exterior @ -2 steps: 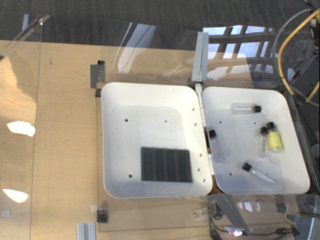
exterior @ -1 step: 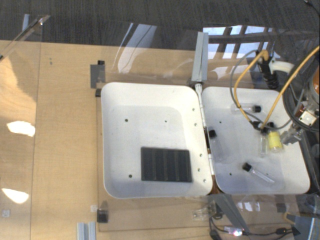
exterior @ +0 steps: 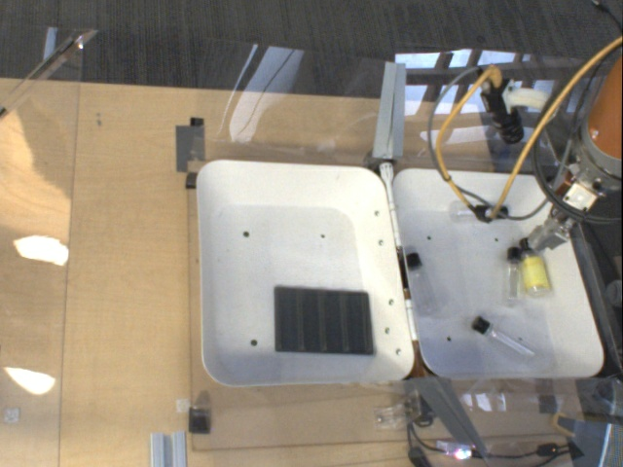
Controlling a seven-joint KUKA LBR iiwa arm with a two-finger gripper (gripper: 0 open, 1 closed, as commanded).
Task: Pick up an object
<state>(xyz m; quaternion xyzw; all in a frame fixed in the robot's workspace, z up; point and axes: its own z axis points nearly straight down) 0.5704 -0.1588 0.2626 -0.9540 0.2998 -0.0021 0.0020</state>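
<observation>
Yellow bottle (exterior: 534,276) lies in the right bin (exterior: 584,358), at three o'clock, just below my pincer (exterior: 547,236), lowered for grabbing; whether it's apart, I cannot tell.

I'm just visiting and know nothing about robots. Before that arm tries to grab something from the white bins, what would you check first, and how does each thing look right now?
1. Something to pick is in reach: ok. A yellow-filled vial and a clear tube with a black cap lie in the right bin.
2. Hand position: ok. The hand sits above the yellow-filled vial's upper end.
3. Hand already holding something: cannot tell.
4. Targets apart from each other: ok. The two lie separately.
5. Cables clear: cannot tell. Yellow cables loop over the right bin's back edge.
6. Left bin: ok. A black ribbed tray lies flat.
</observation>
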